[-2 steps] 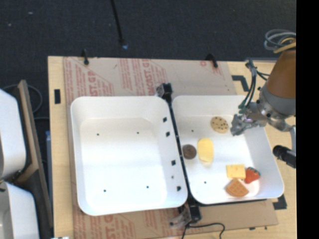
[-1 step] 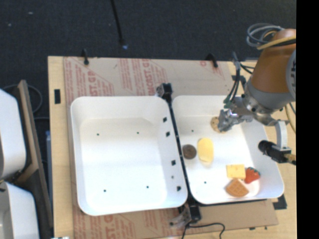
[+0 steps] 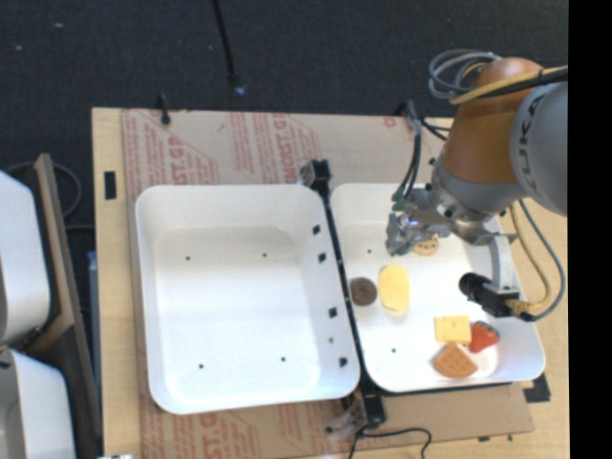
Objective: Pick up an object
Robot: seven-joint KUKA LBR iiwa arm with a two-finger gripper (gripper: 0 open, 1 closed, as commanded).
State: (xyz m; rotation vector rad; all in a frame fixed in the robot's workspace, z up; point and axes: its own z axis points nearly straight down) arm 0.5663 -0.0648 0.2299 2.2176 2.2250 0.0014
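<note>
The gripper [image 3: 409, 235] hovers by a small cookie [image 3: 426, 246]; whether it is open or closed is unclear. The cookie looks light, stiff, best pinched across its edges.

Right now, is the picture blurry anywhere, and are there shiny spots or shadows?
In the camera view, the whole picture is a bit soft; the pincer and the cookie-like thing beside it are too fuzzy to tell apart clearly. The white bins look bright and washed out, with a soft shadow inside the left one's walls. The yellow lemon-like piece shows up clearly.
</note>
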